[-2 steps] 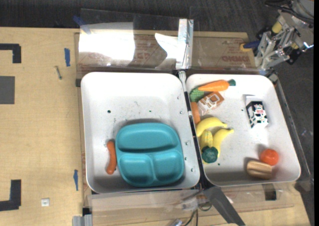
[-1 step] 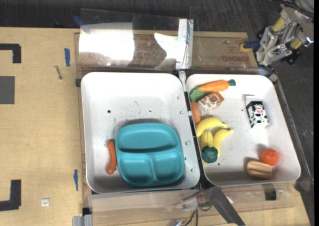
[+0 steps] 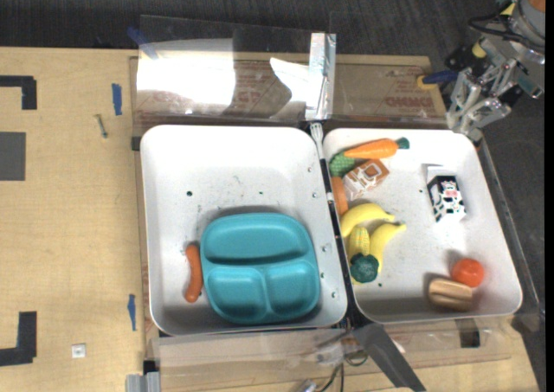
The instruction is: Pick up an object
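Objects for picking lie spread over two white bins on the tabletop [image 3: 61,208]. Going from the left, the left bin [image 3: 164,165] holds a small orange sausage-shaped piece [image 3: 193,272] lying along the left side of a teal divided tray [image 3: 260,267], which sits toward the near edge of that bin. The two touch or nearly touch.

Past the divider, the right bin [image 3: 498,234] carries the rest. Against its left wall a toy carrot [image 3: 370,150] lies near the far edge, with a small orange-and-white packet [image 3: 365,177] just below it. Nearer the camera, a yellow banana bunch [image 3: 370,224] rests with a dark green round piece [image 3: 364,268] touching its lower end. Farther right, a small black-and-white box [image 3: 446,198] lies apart from the others. At the near right corner a tan bread-like roll [image 3: 450,292] sits just beside an orange ball [image 3: 468,272].

At the far right, outside the bins and beyond the right bin's far corner, the tool [image 3: 483,105] hangs above the dark floor, well apart from every object. Whether its fingers are open or closed cannot be told from here.
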### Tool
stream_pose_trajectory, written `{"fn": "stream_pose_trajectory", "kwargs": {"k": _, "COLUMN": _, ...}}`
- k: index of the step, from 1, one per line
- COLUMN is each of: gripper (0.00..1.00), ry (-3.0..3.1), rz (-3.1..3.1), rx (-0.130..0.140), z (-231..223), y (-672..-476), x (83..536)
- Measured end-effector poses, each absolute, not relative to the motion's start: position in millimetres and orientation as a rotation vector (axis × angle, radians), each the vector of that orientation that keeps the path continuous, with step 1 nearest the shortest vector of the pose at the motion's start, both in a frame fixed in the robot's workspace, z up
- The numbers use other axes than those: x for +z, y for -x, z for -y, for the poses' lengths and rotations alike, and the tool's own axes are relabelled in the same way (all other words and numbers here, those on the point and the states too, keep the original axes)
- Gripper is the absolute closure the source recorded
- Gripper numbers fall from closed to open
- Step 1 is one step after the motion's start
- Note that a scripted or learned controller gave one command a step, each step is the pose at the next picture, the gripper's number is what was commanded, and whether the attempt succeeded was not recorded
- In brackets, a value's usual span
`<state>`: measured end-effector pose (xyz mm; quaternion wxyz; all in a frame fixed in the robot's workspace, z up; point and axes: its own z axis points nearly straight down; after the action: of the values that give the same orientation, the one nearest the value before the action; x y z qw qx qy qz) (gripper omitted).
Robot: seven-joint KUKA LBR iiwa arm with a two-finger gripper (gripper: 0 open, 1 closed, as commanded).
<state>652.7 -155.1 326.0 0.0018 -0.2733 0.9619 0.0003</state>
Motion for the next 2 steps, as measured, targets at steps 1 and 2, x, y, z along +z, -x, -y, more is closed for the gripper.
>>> {"fn": "stream_pose_trajectory", "kwargs": {"k": 1, "gripper": 1.00, "ry": 1.037, "rz": -2.955, "rx": -0.004, "z": 174, "y": -668.2, "x": 321}}
{"fn": "stream_pose_trajectory", "kwargs": {"k": 2, "gripper": 1.00, "ry": 1.043, "rz": -2.947, "rx": -0.011, "z": 156, "y": -662.8, "x": 376}}
